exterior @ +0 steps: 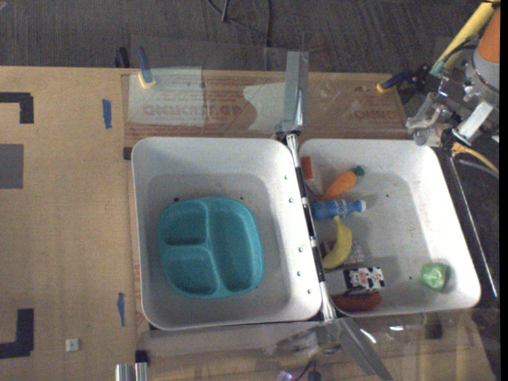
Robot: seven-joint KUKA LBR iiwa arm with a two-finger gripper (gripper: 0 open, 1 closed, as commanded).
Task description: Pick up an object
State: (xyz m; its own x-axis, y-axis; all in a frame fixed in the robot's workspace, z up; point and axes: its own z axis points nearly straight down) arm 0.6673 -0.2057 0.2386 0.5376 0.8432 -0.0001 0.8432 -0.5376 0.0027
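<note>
surface: tan wooden bench top (63, 236) with black and blue tape marks, dark carpet floor (341, 14) beyond the far edge
near edge: clear plastic sheet (397, 355) at the bench's front, below the right bin
left bin: shallow white plastic bin (151, 165); holds a teal divided plastic tray (210, 246) with three compartments, lying flat near the bin's middle
right bin: shallow white plastic bin (413, 181), touching the left one along a shared metal divider (305, 213)
right bin, front: dark red sausage-shaped toy (355, 302) at the near-left corner, small black-and-white cow-print carton (363, 277) just behind it, round green toy (433, 275) near the right wall
right bin, middle: yellow toy banana (339, 244), blue plastic bottle with white cap (336, 209) lying on its side
right bin, far: orange toy carrot with green top (343, 182), small red-and-white tube (309, 175) against the left wall
gripper: grey two-finger gripper (435, 127) above the right bin's far-right corner, apart from all toys
jaws: cannot tell
</note>
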